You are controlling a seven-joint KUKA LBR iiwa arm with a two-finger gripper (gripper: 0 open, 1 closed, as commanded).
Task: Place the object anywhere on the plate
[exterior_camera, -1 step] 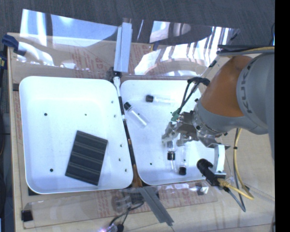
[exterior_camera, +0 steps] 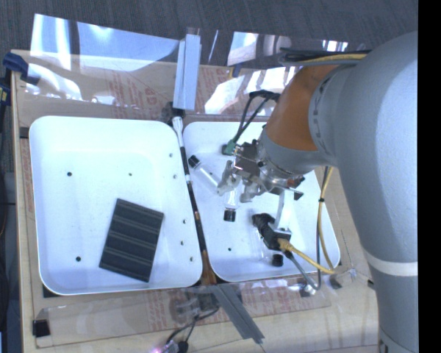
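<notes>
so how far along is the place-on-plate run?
Done: nothing visibly placed. The dark ribbed plate lies in the left bin with nothing on it. In hand: the gripper hangs over the right bin, near a small dark object on the bin floor; whether anything sits between its fingers can't be told. Left: a confirmed grasp, the carry across the divider, and the release onto the plate.

We see a dark ribbed rectangular plate (exterior_camera: 132,239) lying tilted in the left shallow white bin (exterior_camera: 66,145). The grey arm's two-finger gripper (exterior_camera: 234,190) hangs over the right white bin (exterior_camera: 309,259), near a small black object (exterior_camera: 230,215).
</notes>
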